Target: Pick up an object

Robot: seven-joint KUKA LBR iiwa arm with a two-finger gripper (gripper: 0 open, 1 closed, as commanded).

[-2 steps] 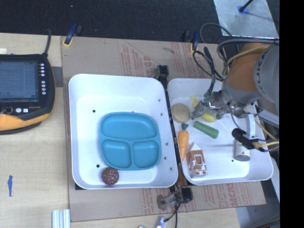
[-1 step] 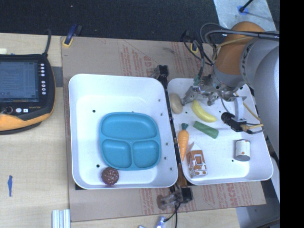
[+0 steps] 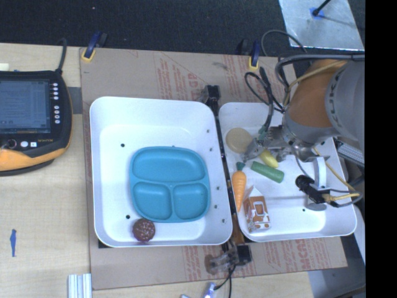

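The arm (image 3: pixel 322 104) hides the right bin's (image 3: pixel 291 228) far corner, and the end effector's (image 3: pixel 268 146) grip is too small to tell.

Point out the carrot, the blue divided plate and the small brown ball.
carrot (image 3: pixel 239 190), camera view, middle of its orange body.
blue divided plate (image 3: pixel 169 164), camera view, floor of its top compartment.
small brown ball (image 3: pixel 144 230), camera view, its centre.

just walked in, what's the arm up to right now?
The arm's gripper is down in the right bin, over a cluster of a yellow piece, a green block and a tan disc. Nothing is visibly held. A carrot and a small carton lie nearby. The left bin holds a blue divided tray and a dark ball.
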